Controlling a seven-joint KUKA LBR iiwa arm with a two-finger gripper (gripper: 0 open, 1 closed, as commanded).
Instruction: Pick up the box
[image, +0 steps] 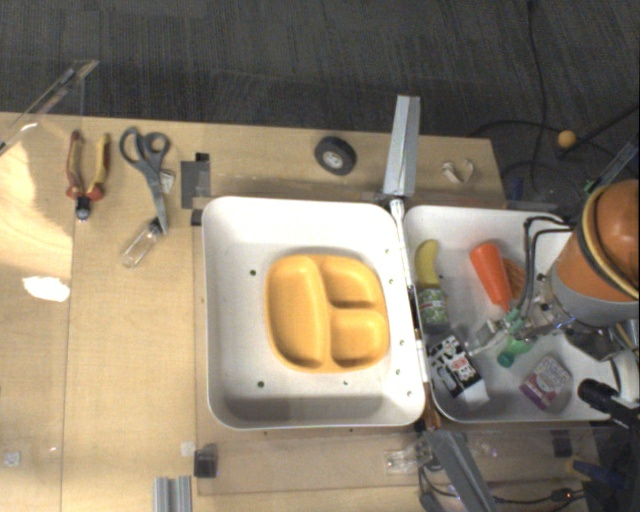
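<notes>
Approach step, nothing lifted yet. Hand (522, 325) low over the right bin (470, 222); cannot tell how far open, nor anything held. Just below the hand, a small green item (512, 352) and a purple packet (546, 382). Box (458, 368), black and white, further to the hand's left, near the bin's front corner. Beyond, an orange piece (490, 272) and banana (427, 262). Next, probably: shifting left over the box, clear of the bin wall, then descending.

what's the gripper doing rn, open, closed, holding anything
gripper: low over the right bin, among the clutter; open or closed cannot be told, and nothing is seen held.
</notes>
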